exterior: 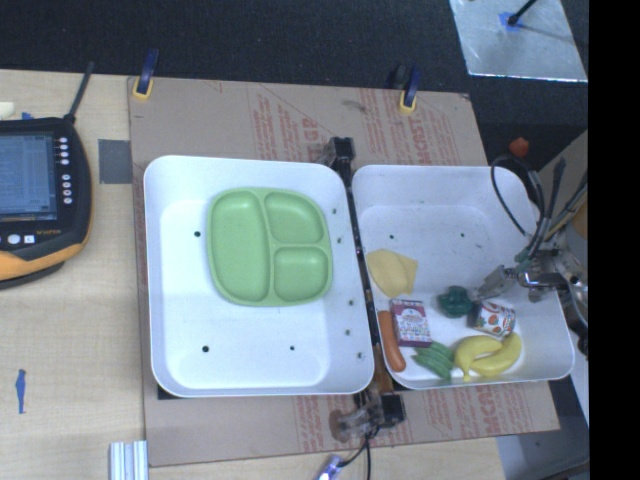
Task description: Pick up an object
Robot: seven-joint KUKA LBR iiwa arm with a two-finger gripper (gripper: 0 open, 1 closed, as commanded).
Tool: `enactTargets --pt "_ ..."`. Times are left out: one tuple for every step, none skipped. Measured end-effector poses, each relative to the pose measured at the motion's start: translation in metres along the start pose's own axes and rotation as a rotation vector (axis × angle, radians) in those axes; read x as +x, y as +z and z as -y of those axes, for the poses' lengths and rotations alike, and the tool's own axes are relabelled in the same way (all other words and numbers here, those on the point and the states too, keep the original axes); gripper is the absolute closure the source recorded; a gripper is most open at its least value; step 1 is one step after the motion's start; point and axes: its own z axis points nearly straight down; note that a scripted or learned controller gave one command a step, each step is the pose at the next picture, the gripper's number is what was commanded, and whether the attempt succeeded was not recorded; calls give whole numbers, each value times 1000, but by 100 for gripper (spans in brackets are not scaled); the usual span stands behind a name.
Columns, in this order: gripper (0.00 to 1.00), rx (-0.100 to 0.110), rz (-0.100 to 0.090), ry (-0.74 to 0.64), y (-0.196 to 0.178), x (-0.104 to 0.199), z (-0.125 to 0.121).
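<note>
Two bins (165, 268), one plate (268, 245), one banana (490, 355)

Gripper (497, 280) low at right edge, pointing left; arm mostly out of frame.

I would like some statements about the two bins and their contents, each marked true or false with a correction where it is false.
1. The green divided plate lies in the left bin. True.
2. The banana lies in the left bin. False: it lies in the right bin, near its front edge.
3. The gripper is over the right bin. True.
4. The yellow wedge lies on the green plate. False: it lies on the right bin's floor, near the wall shared with the left bin.
5. The small red box lies beside the orange stick. True.
</note>
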Motion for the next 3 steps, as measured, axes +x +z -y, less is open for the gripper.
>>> enactTargets --pt "0 2 -1 -5 50 86 -39" --pt "0 -1 0 -2 49 12 -130" --pt "0 -2 0 -1 -85 32 -69"
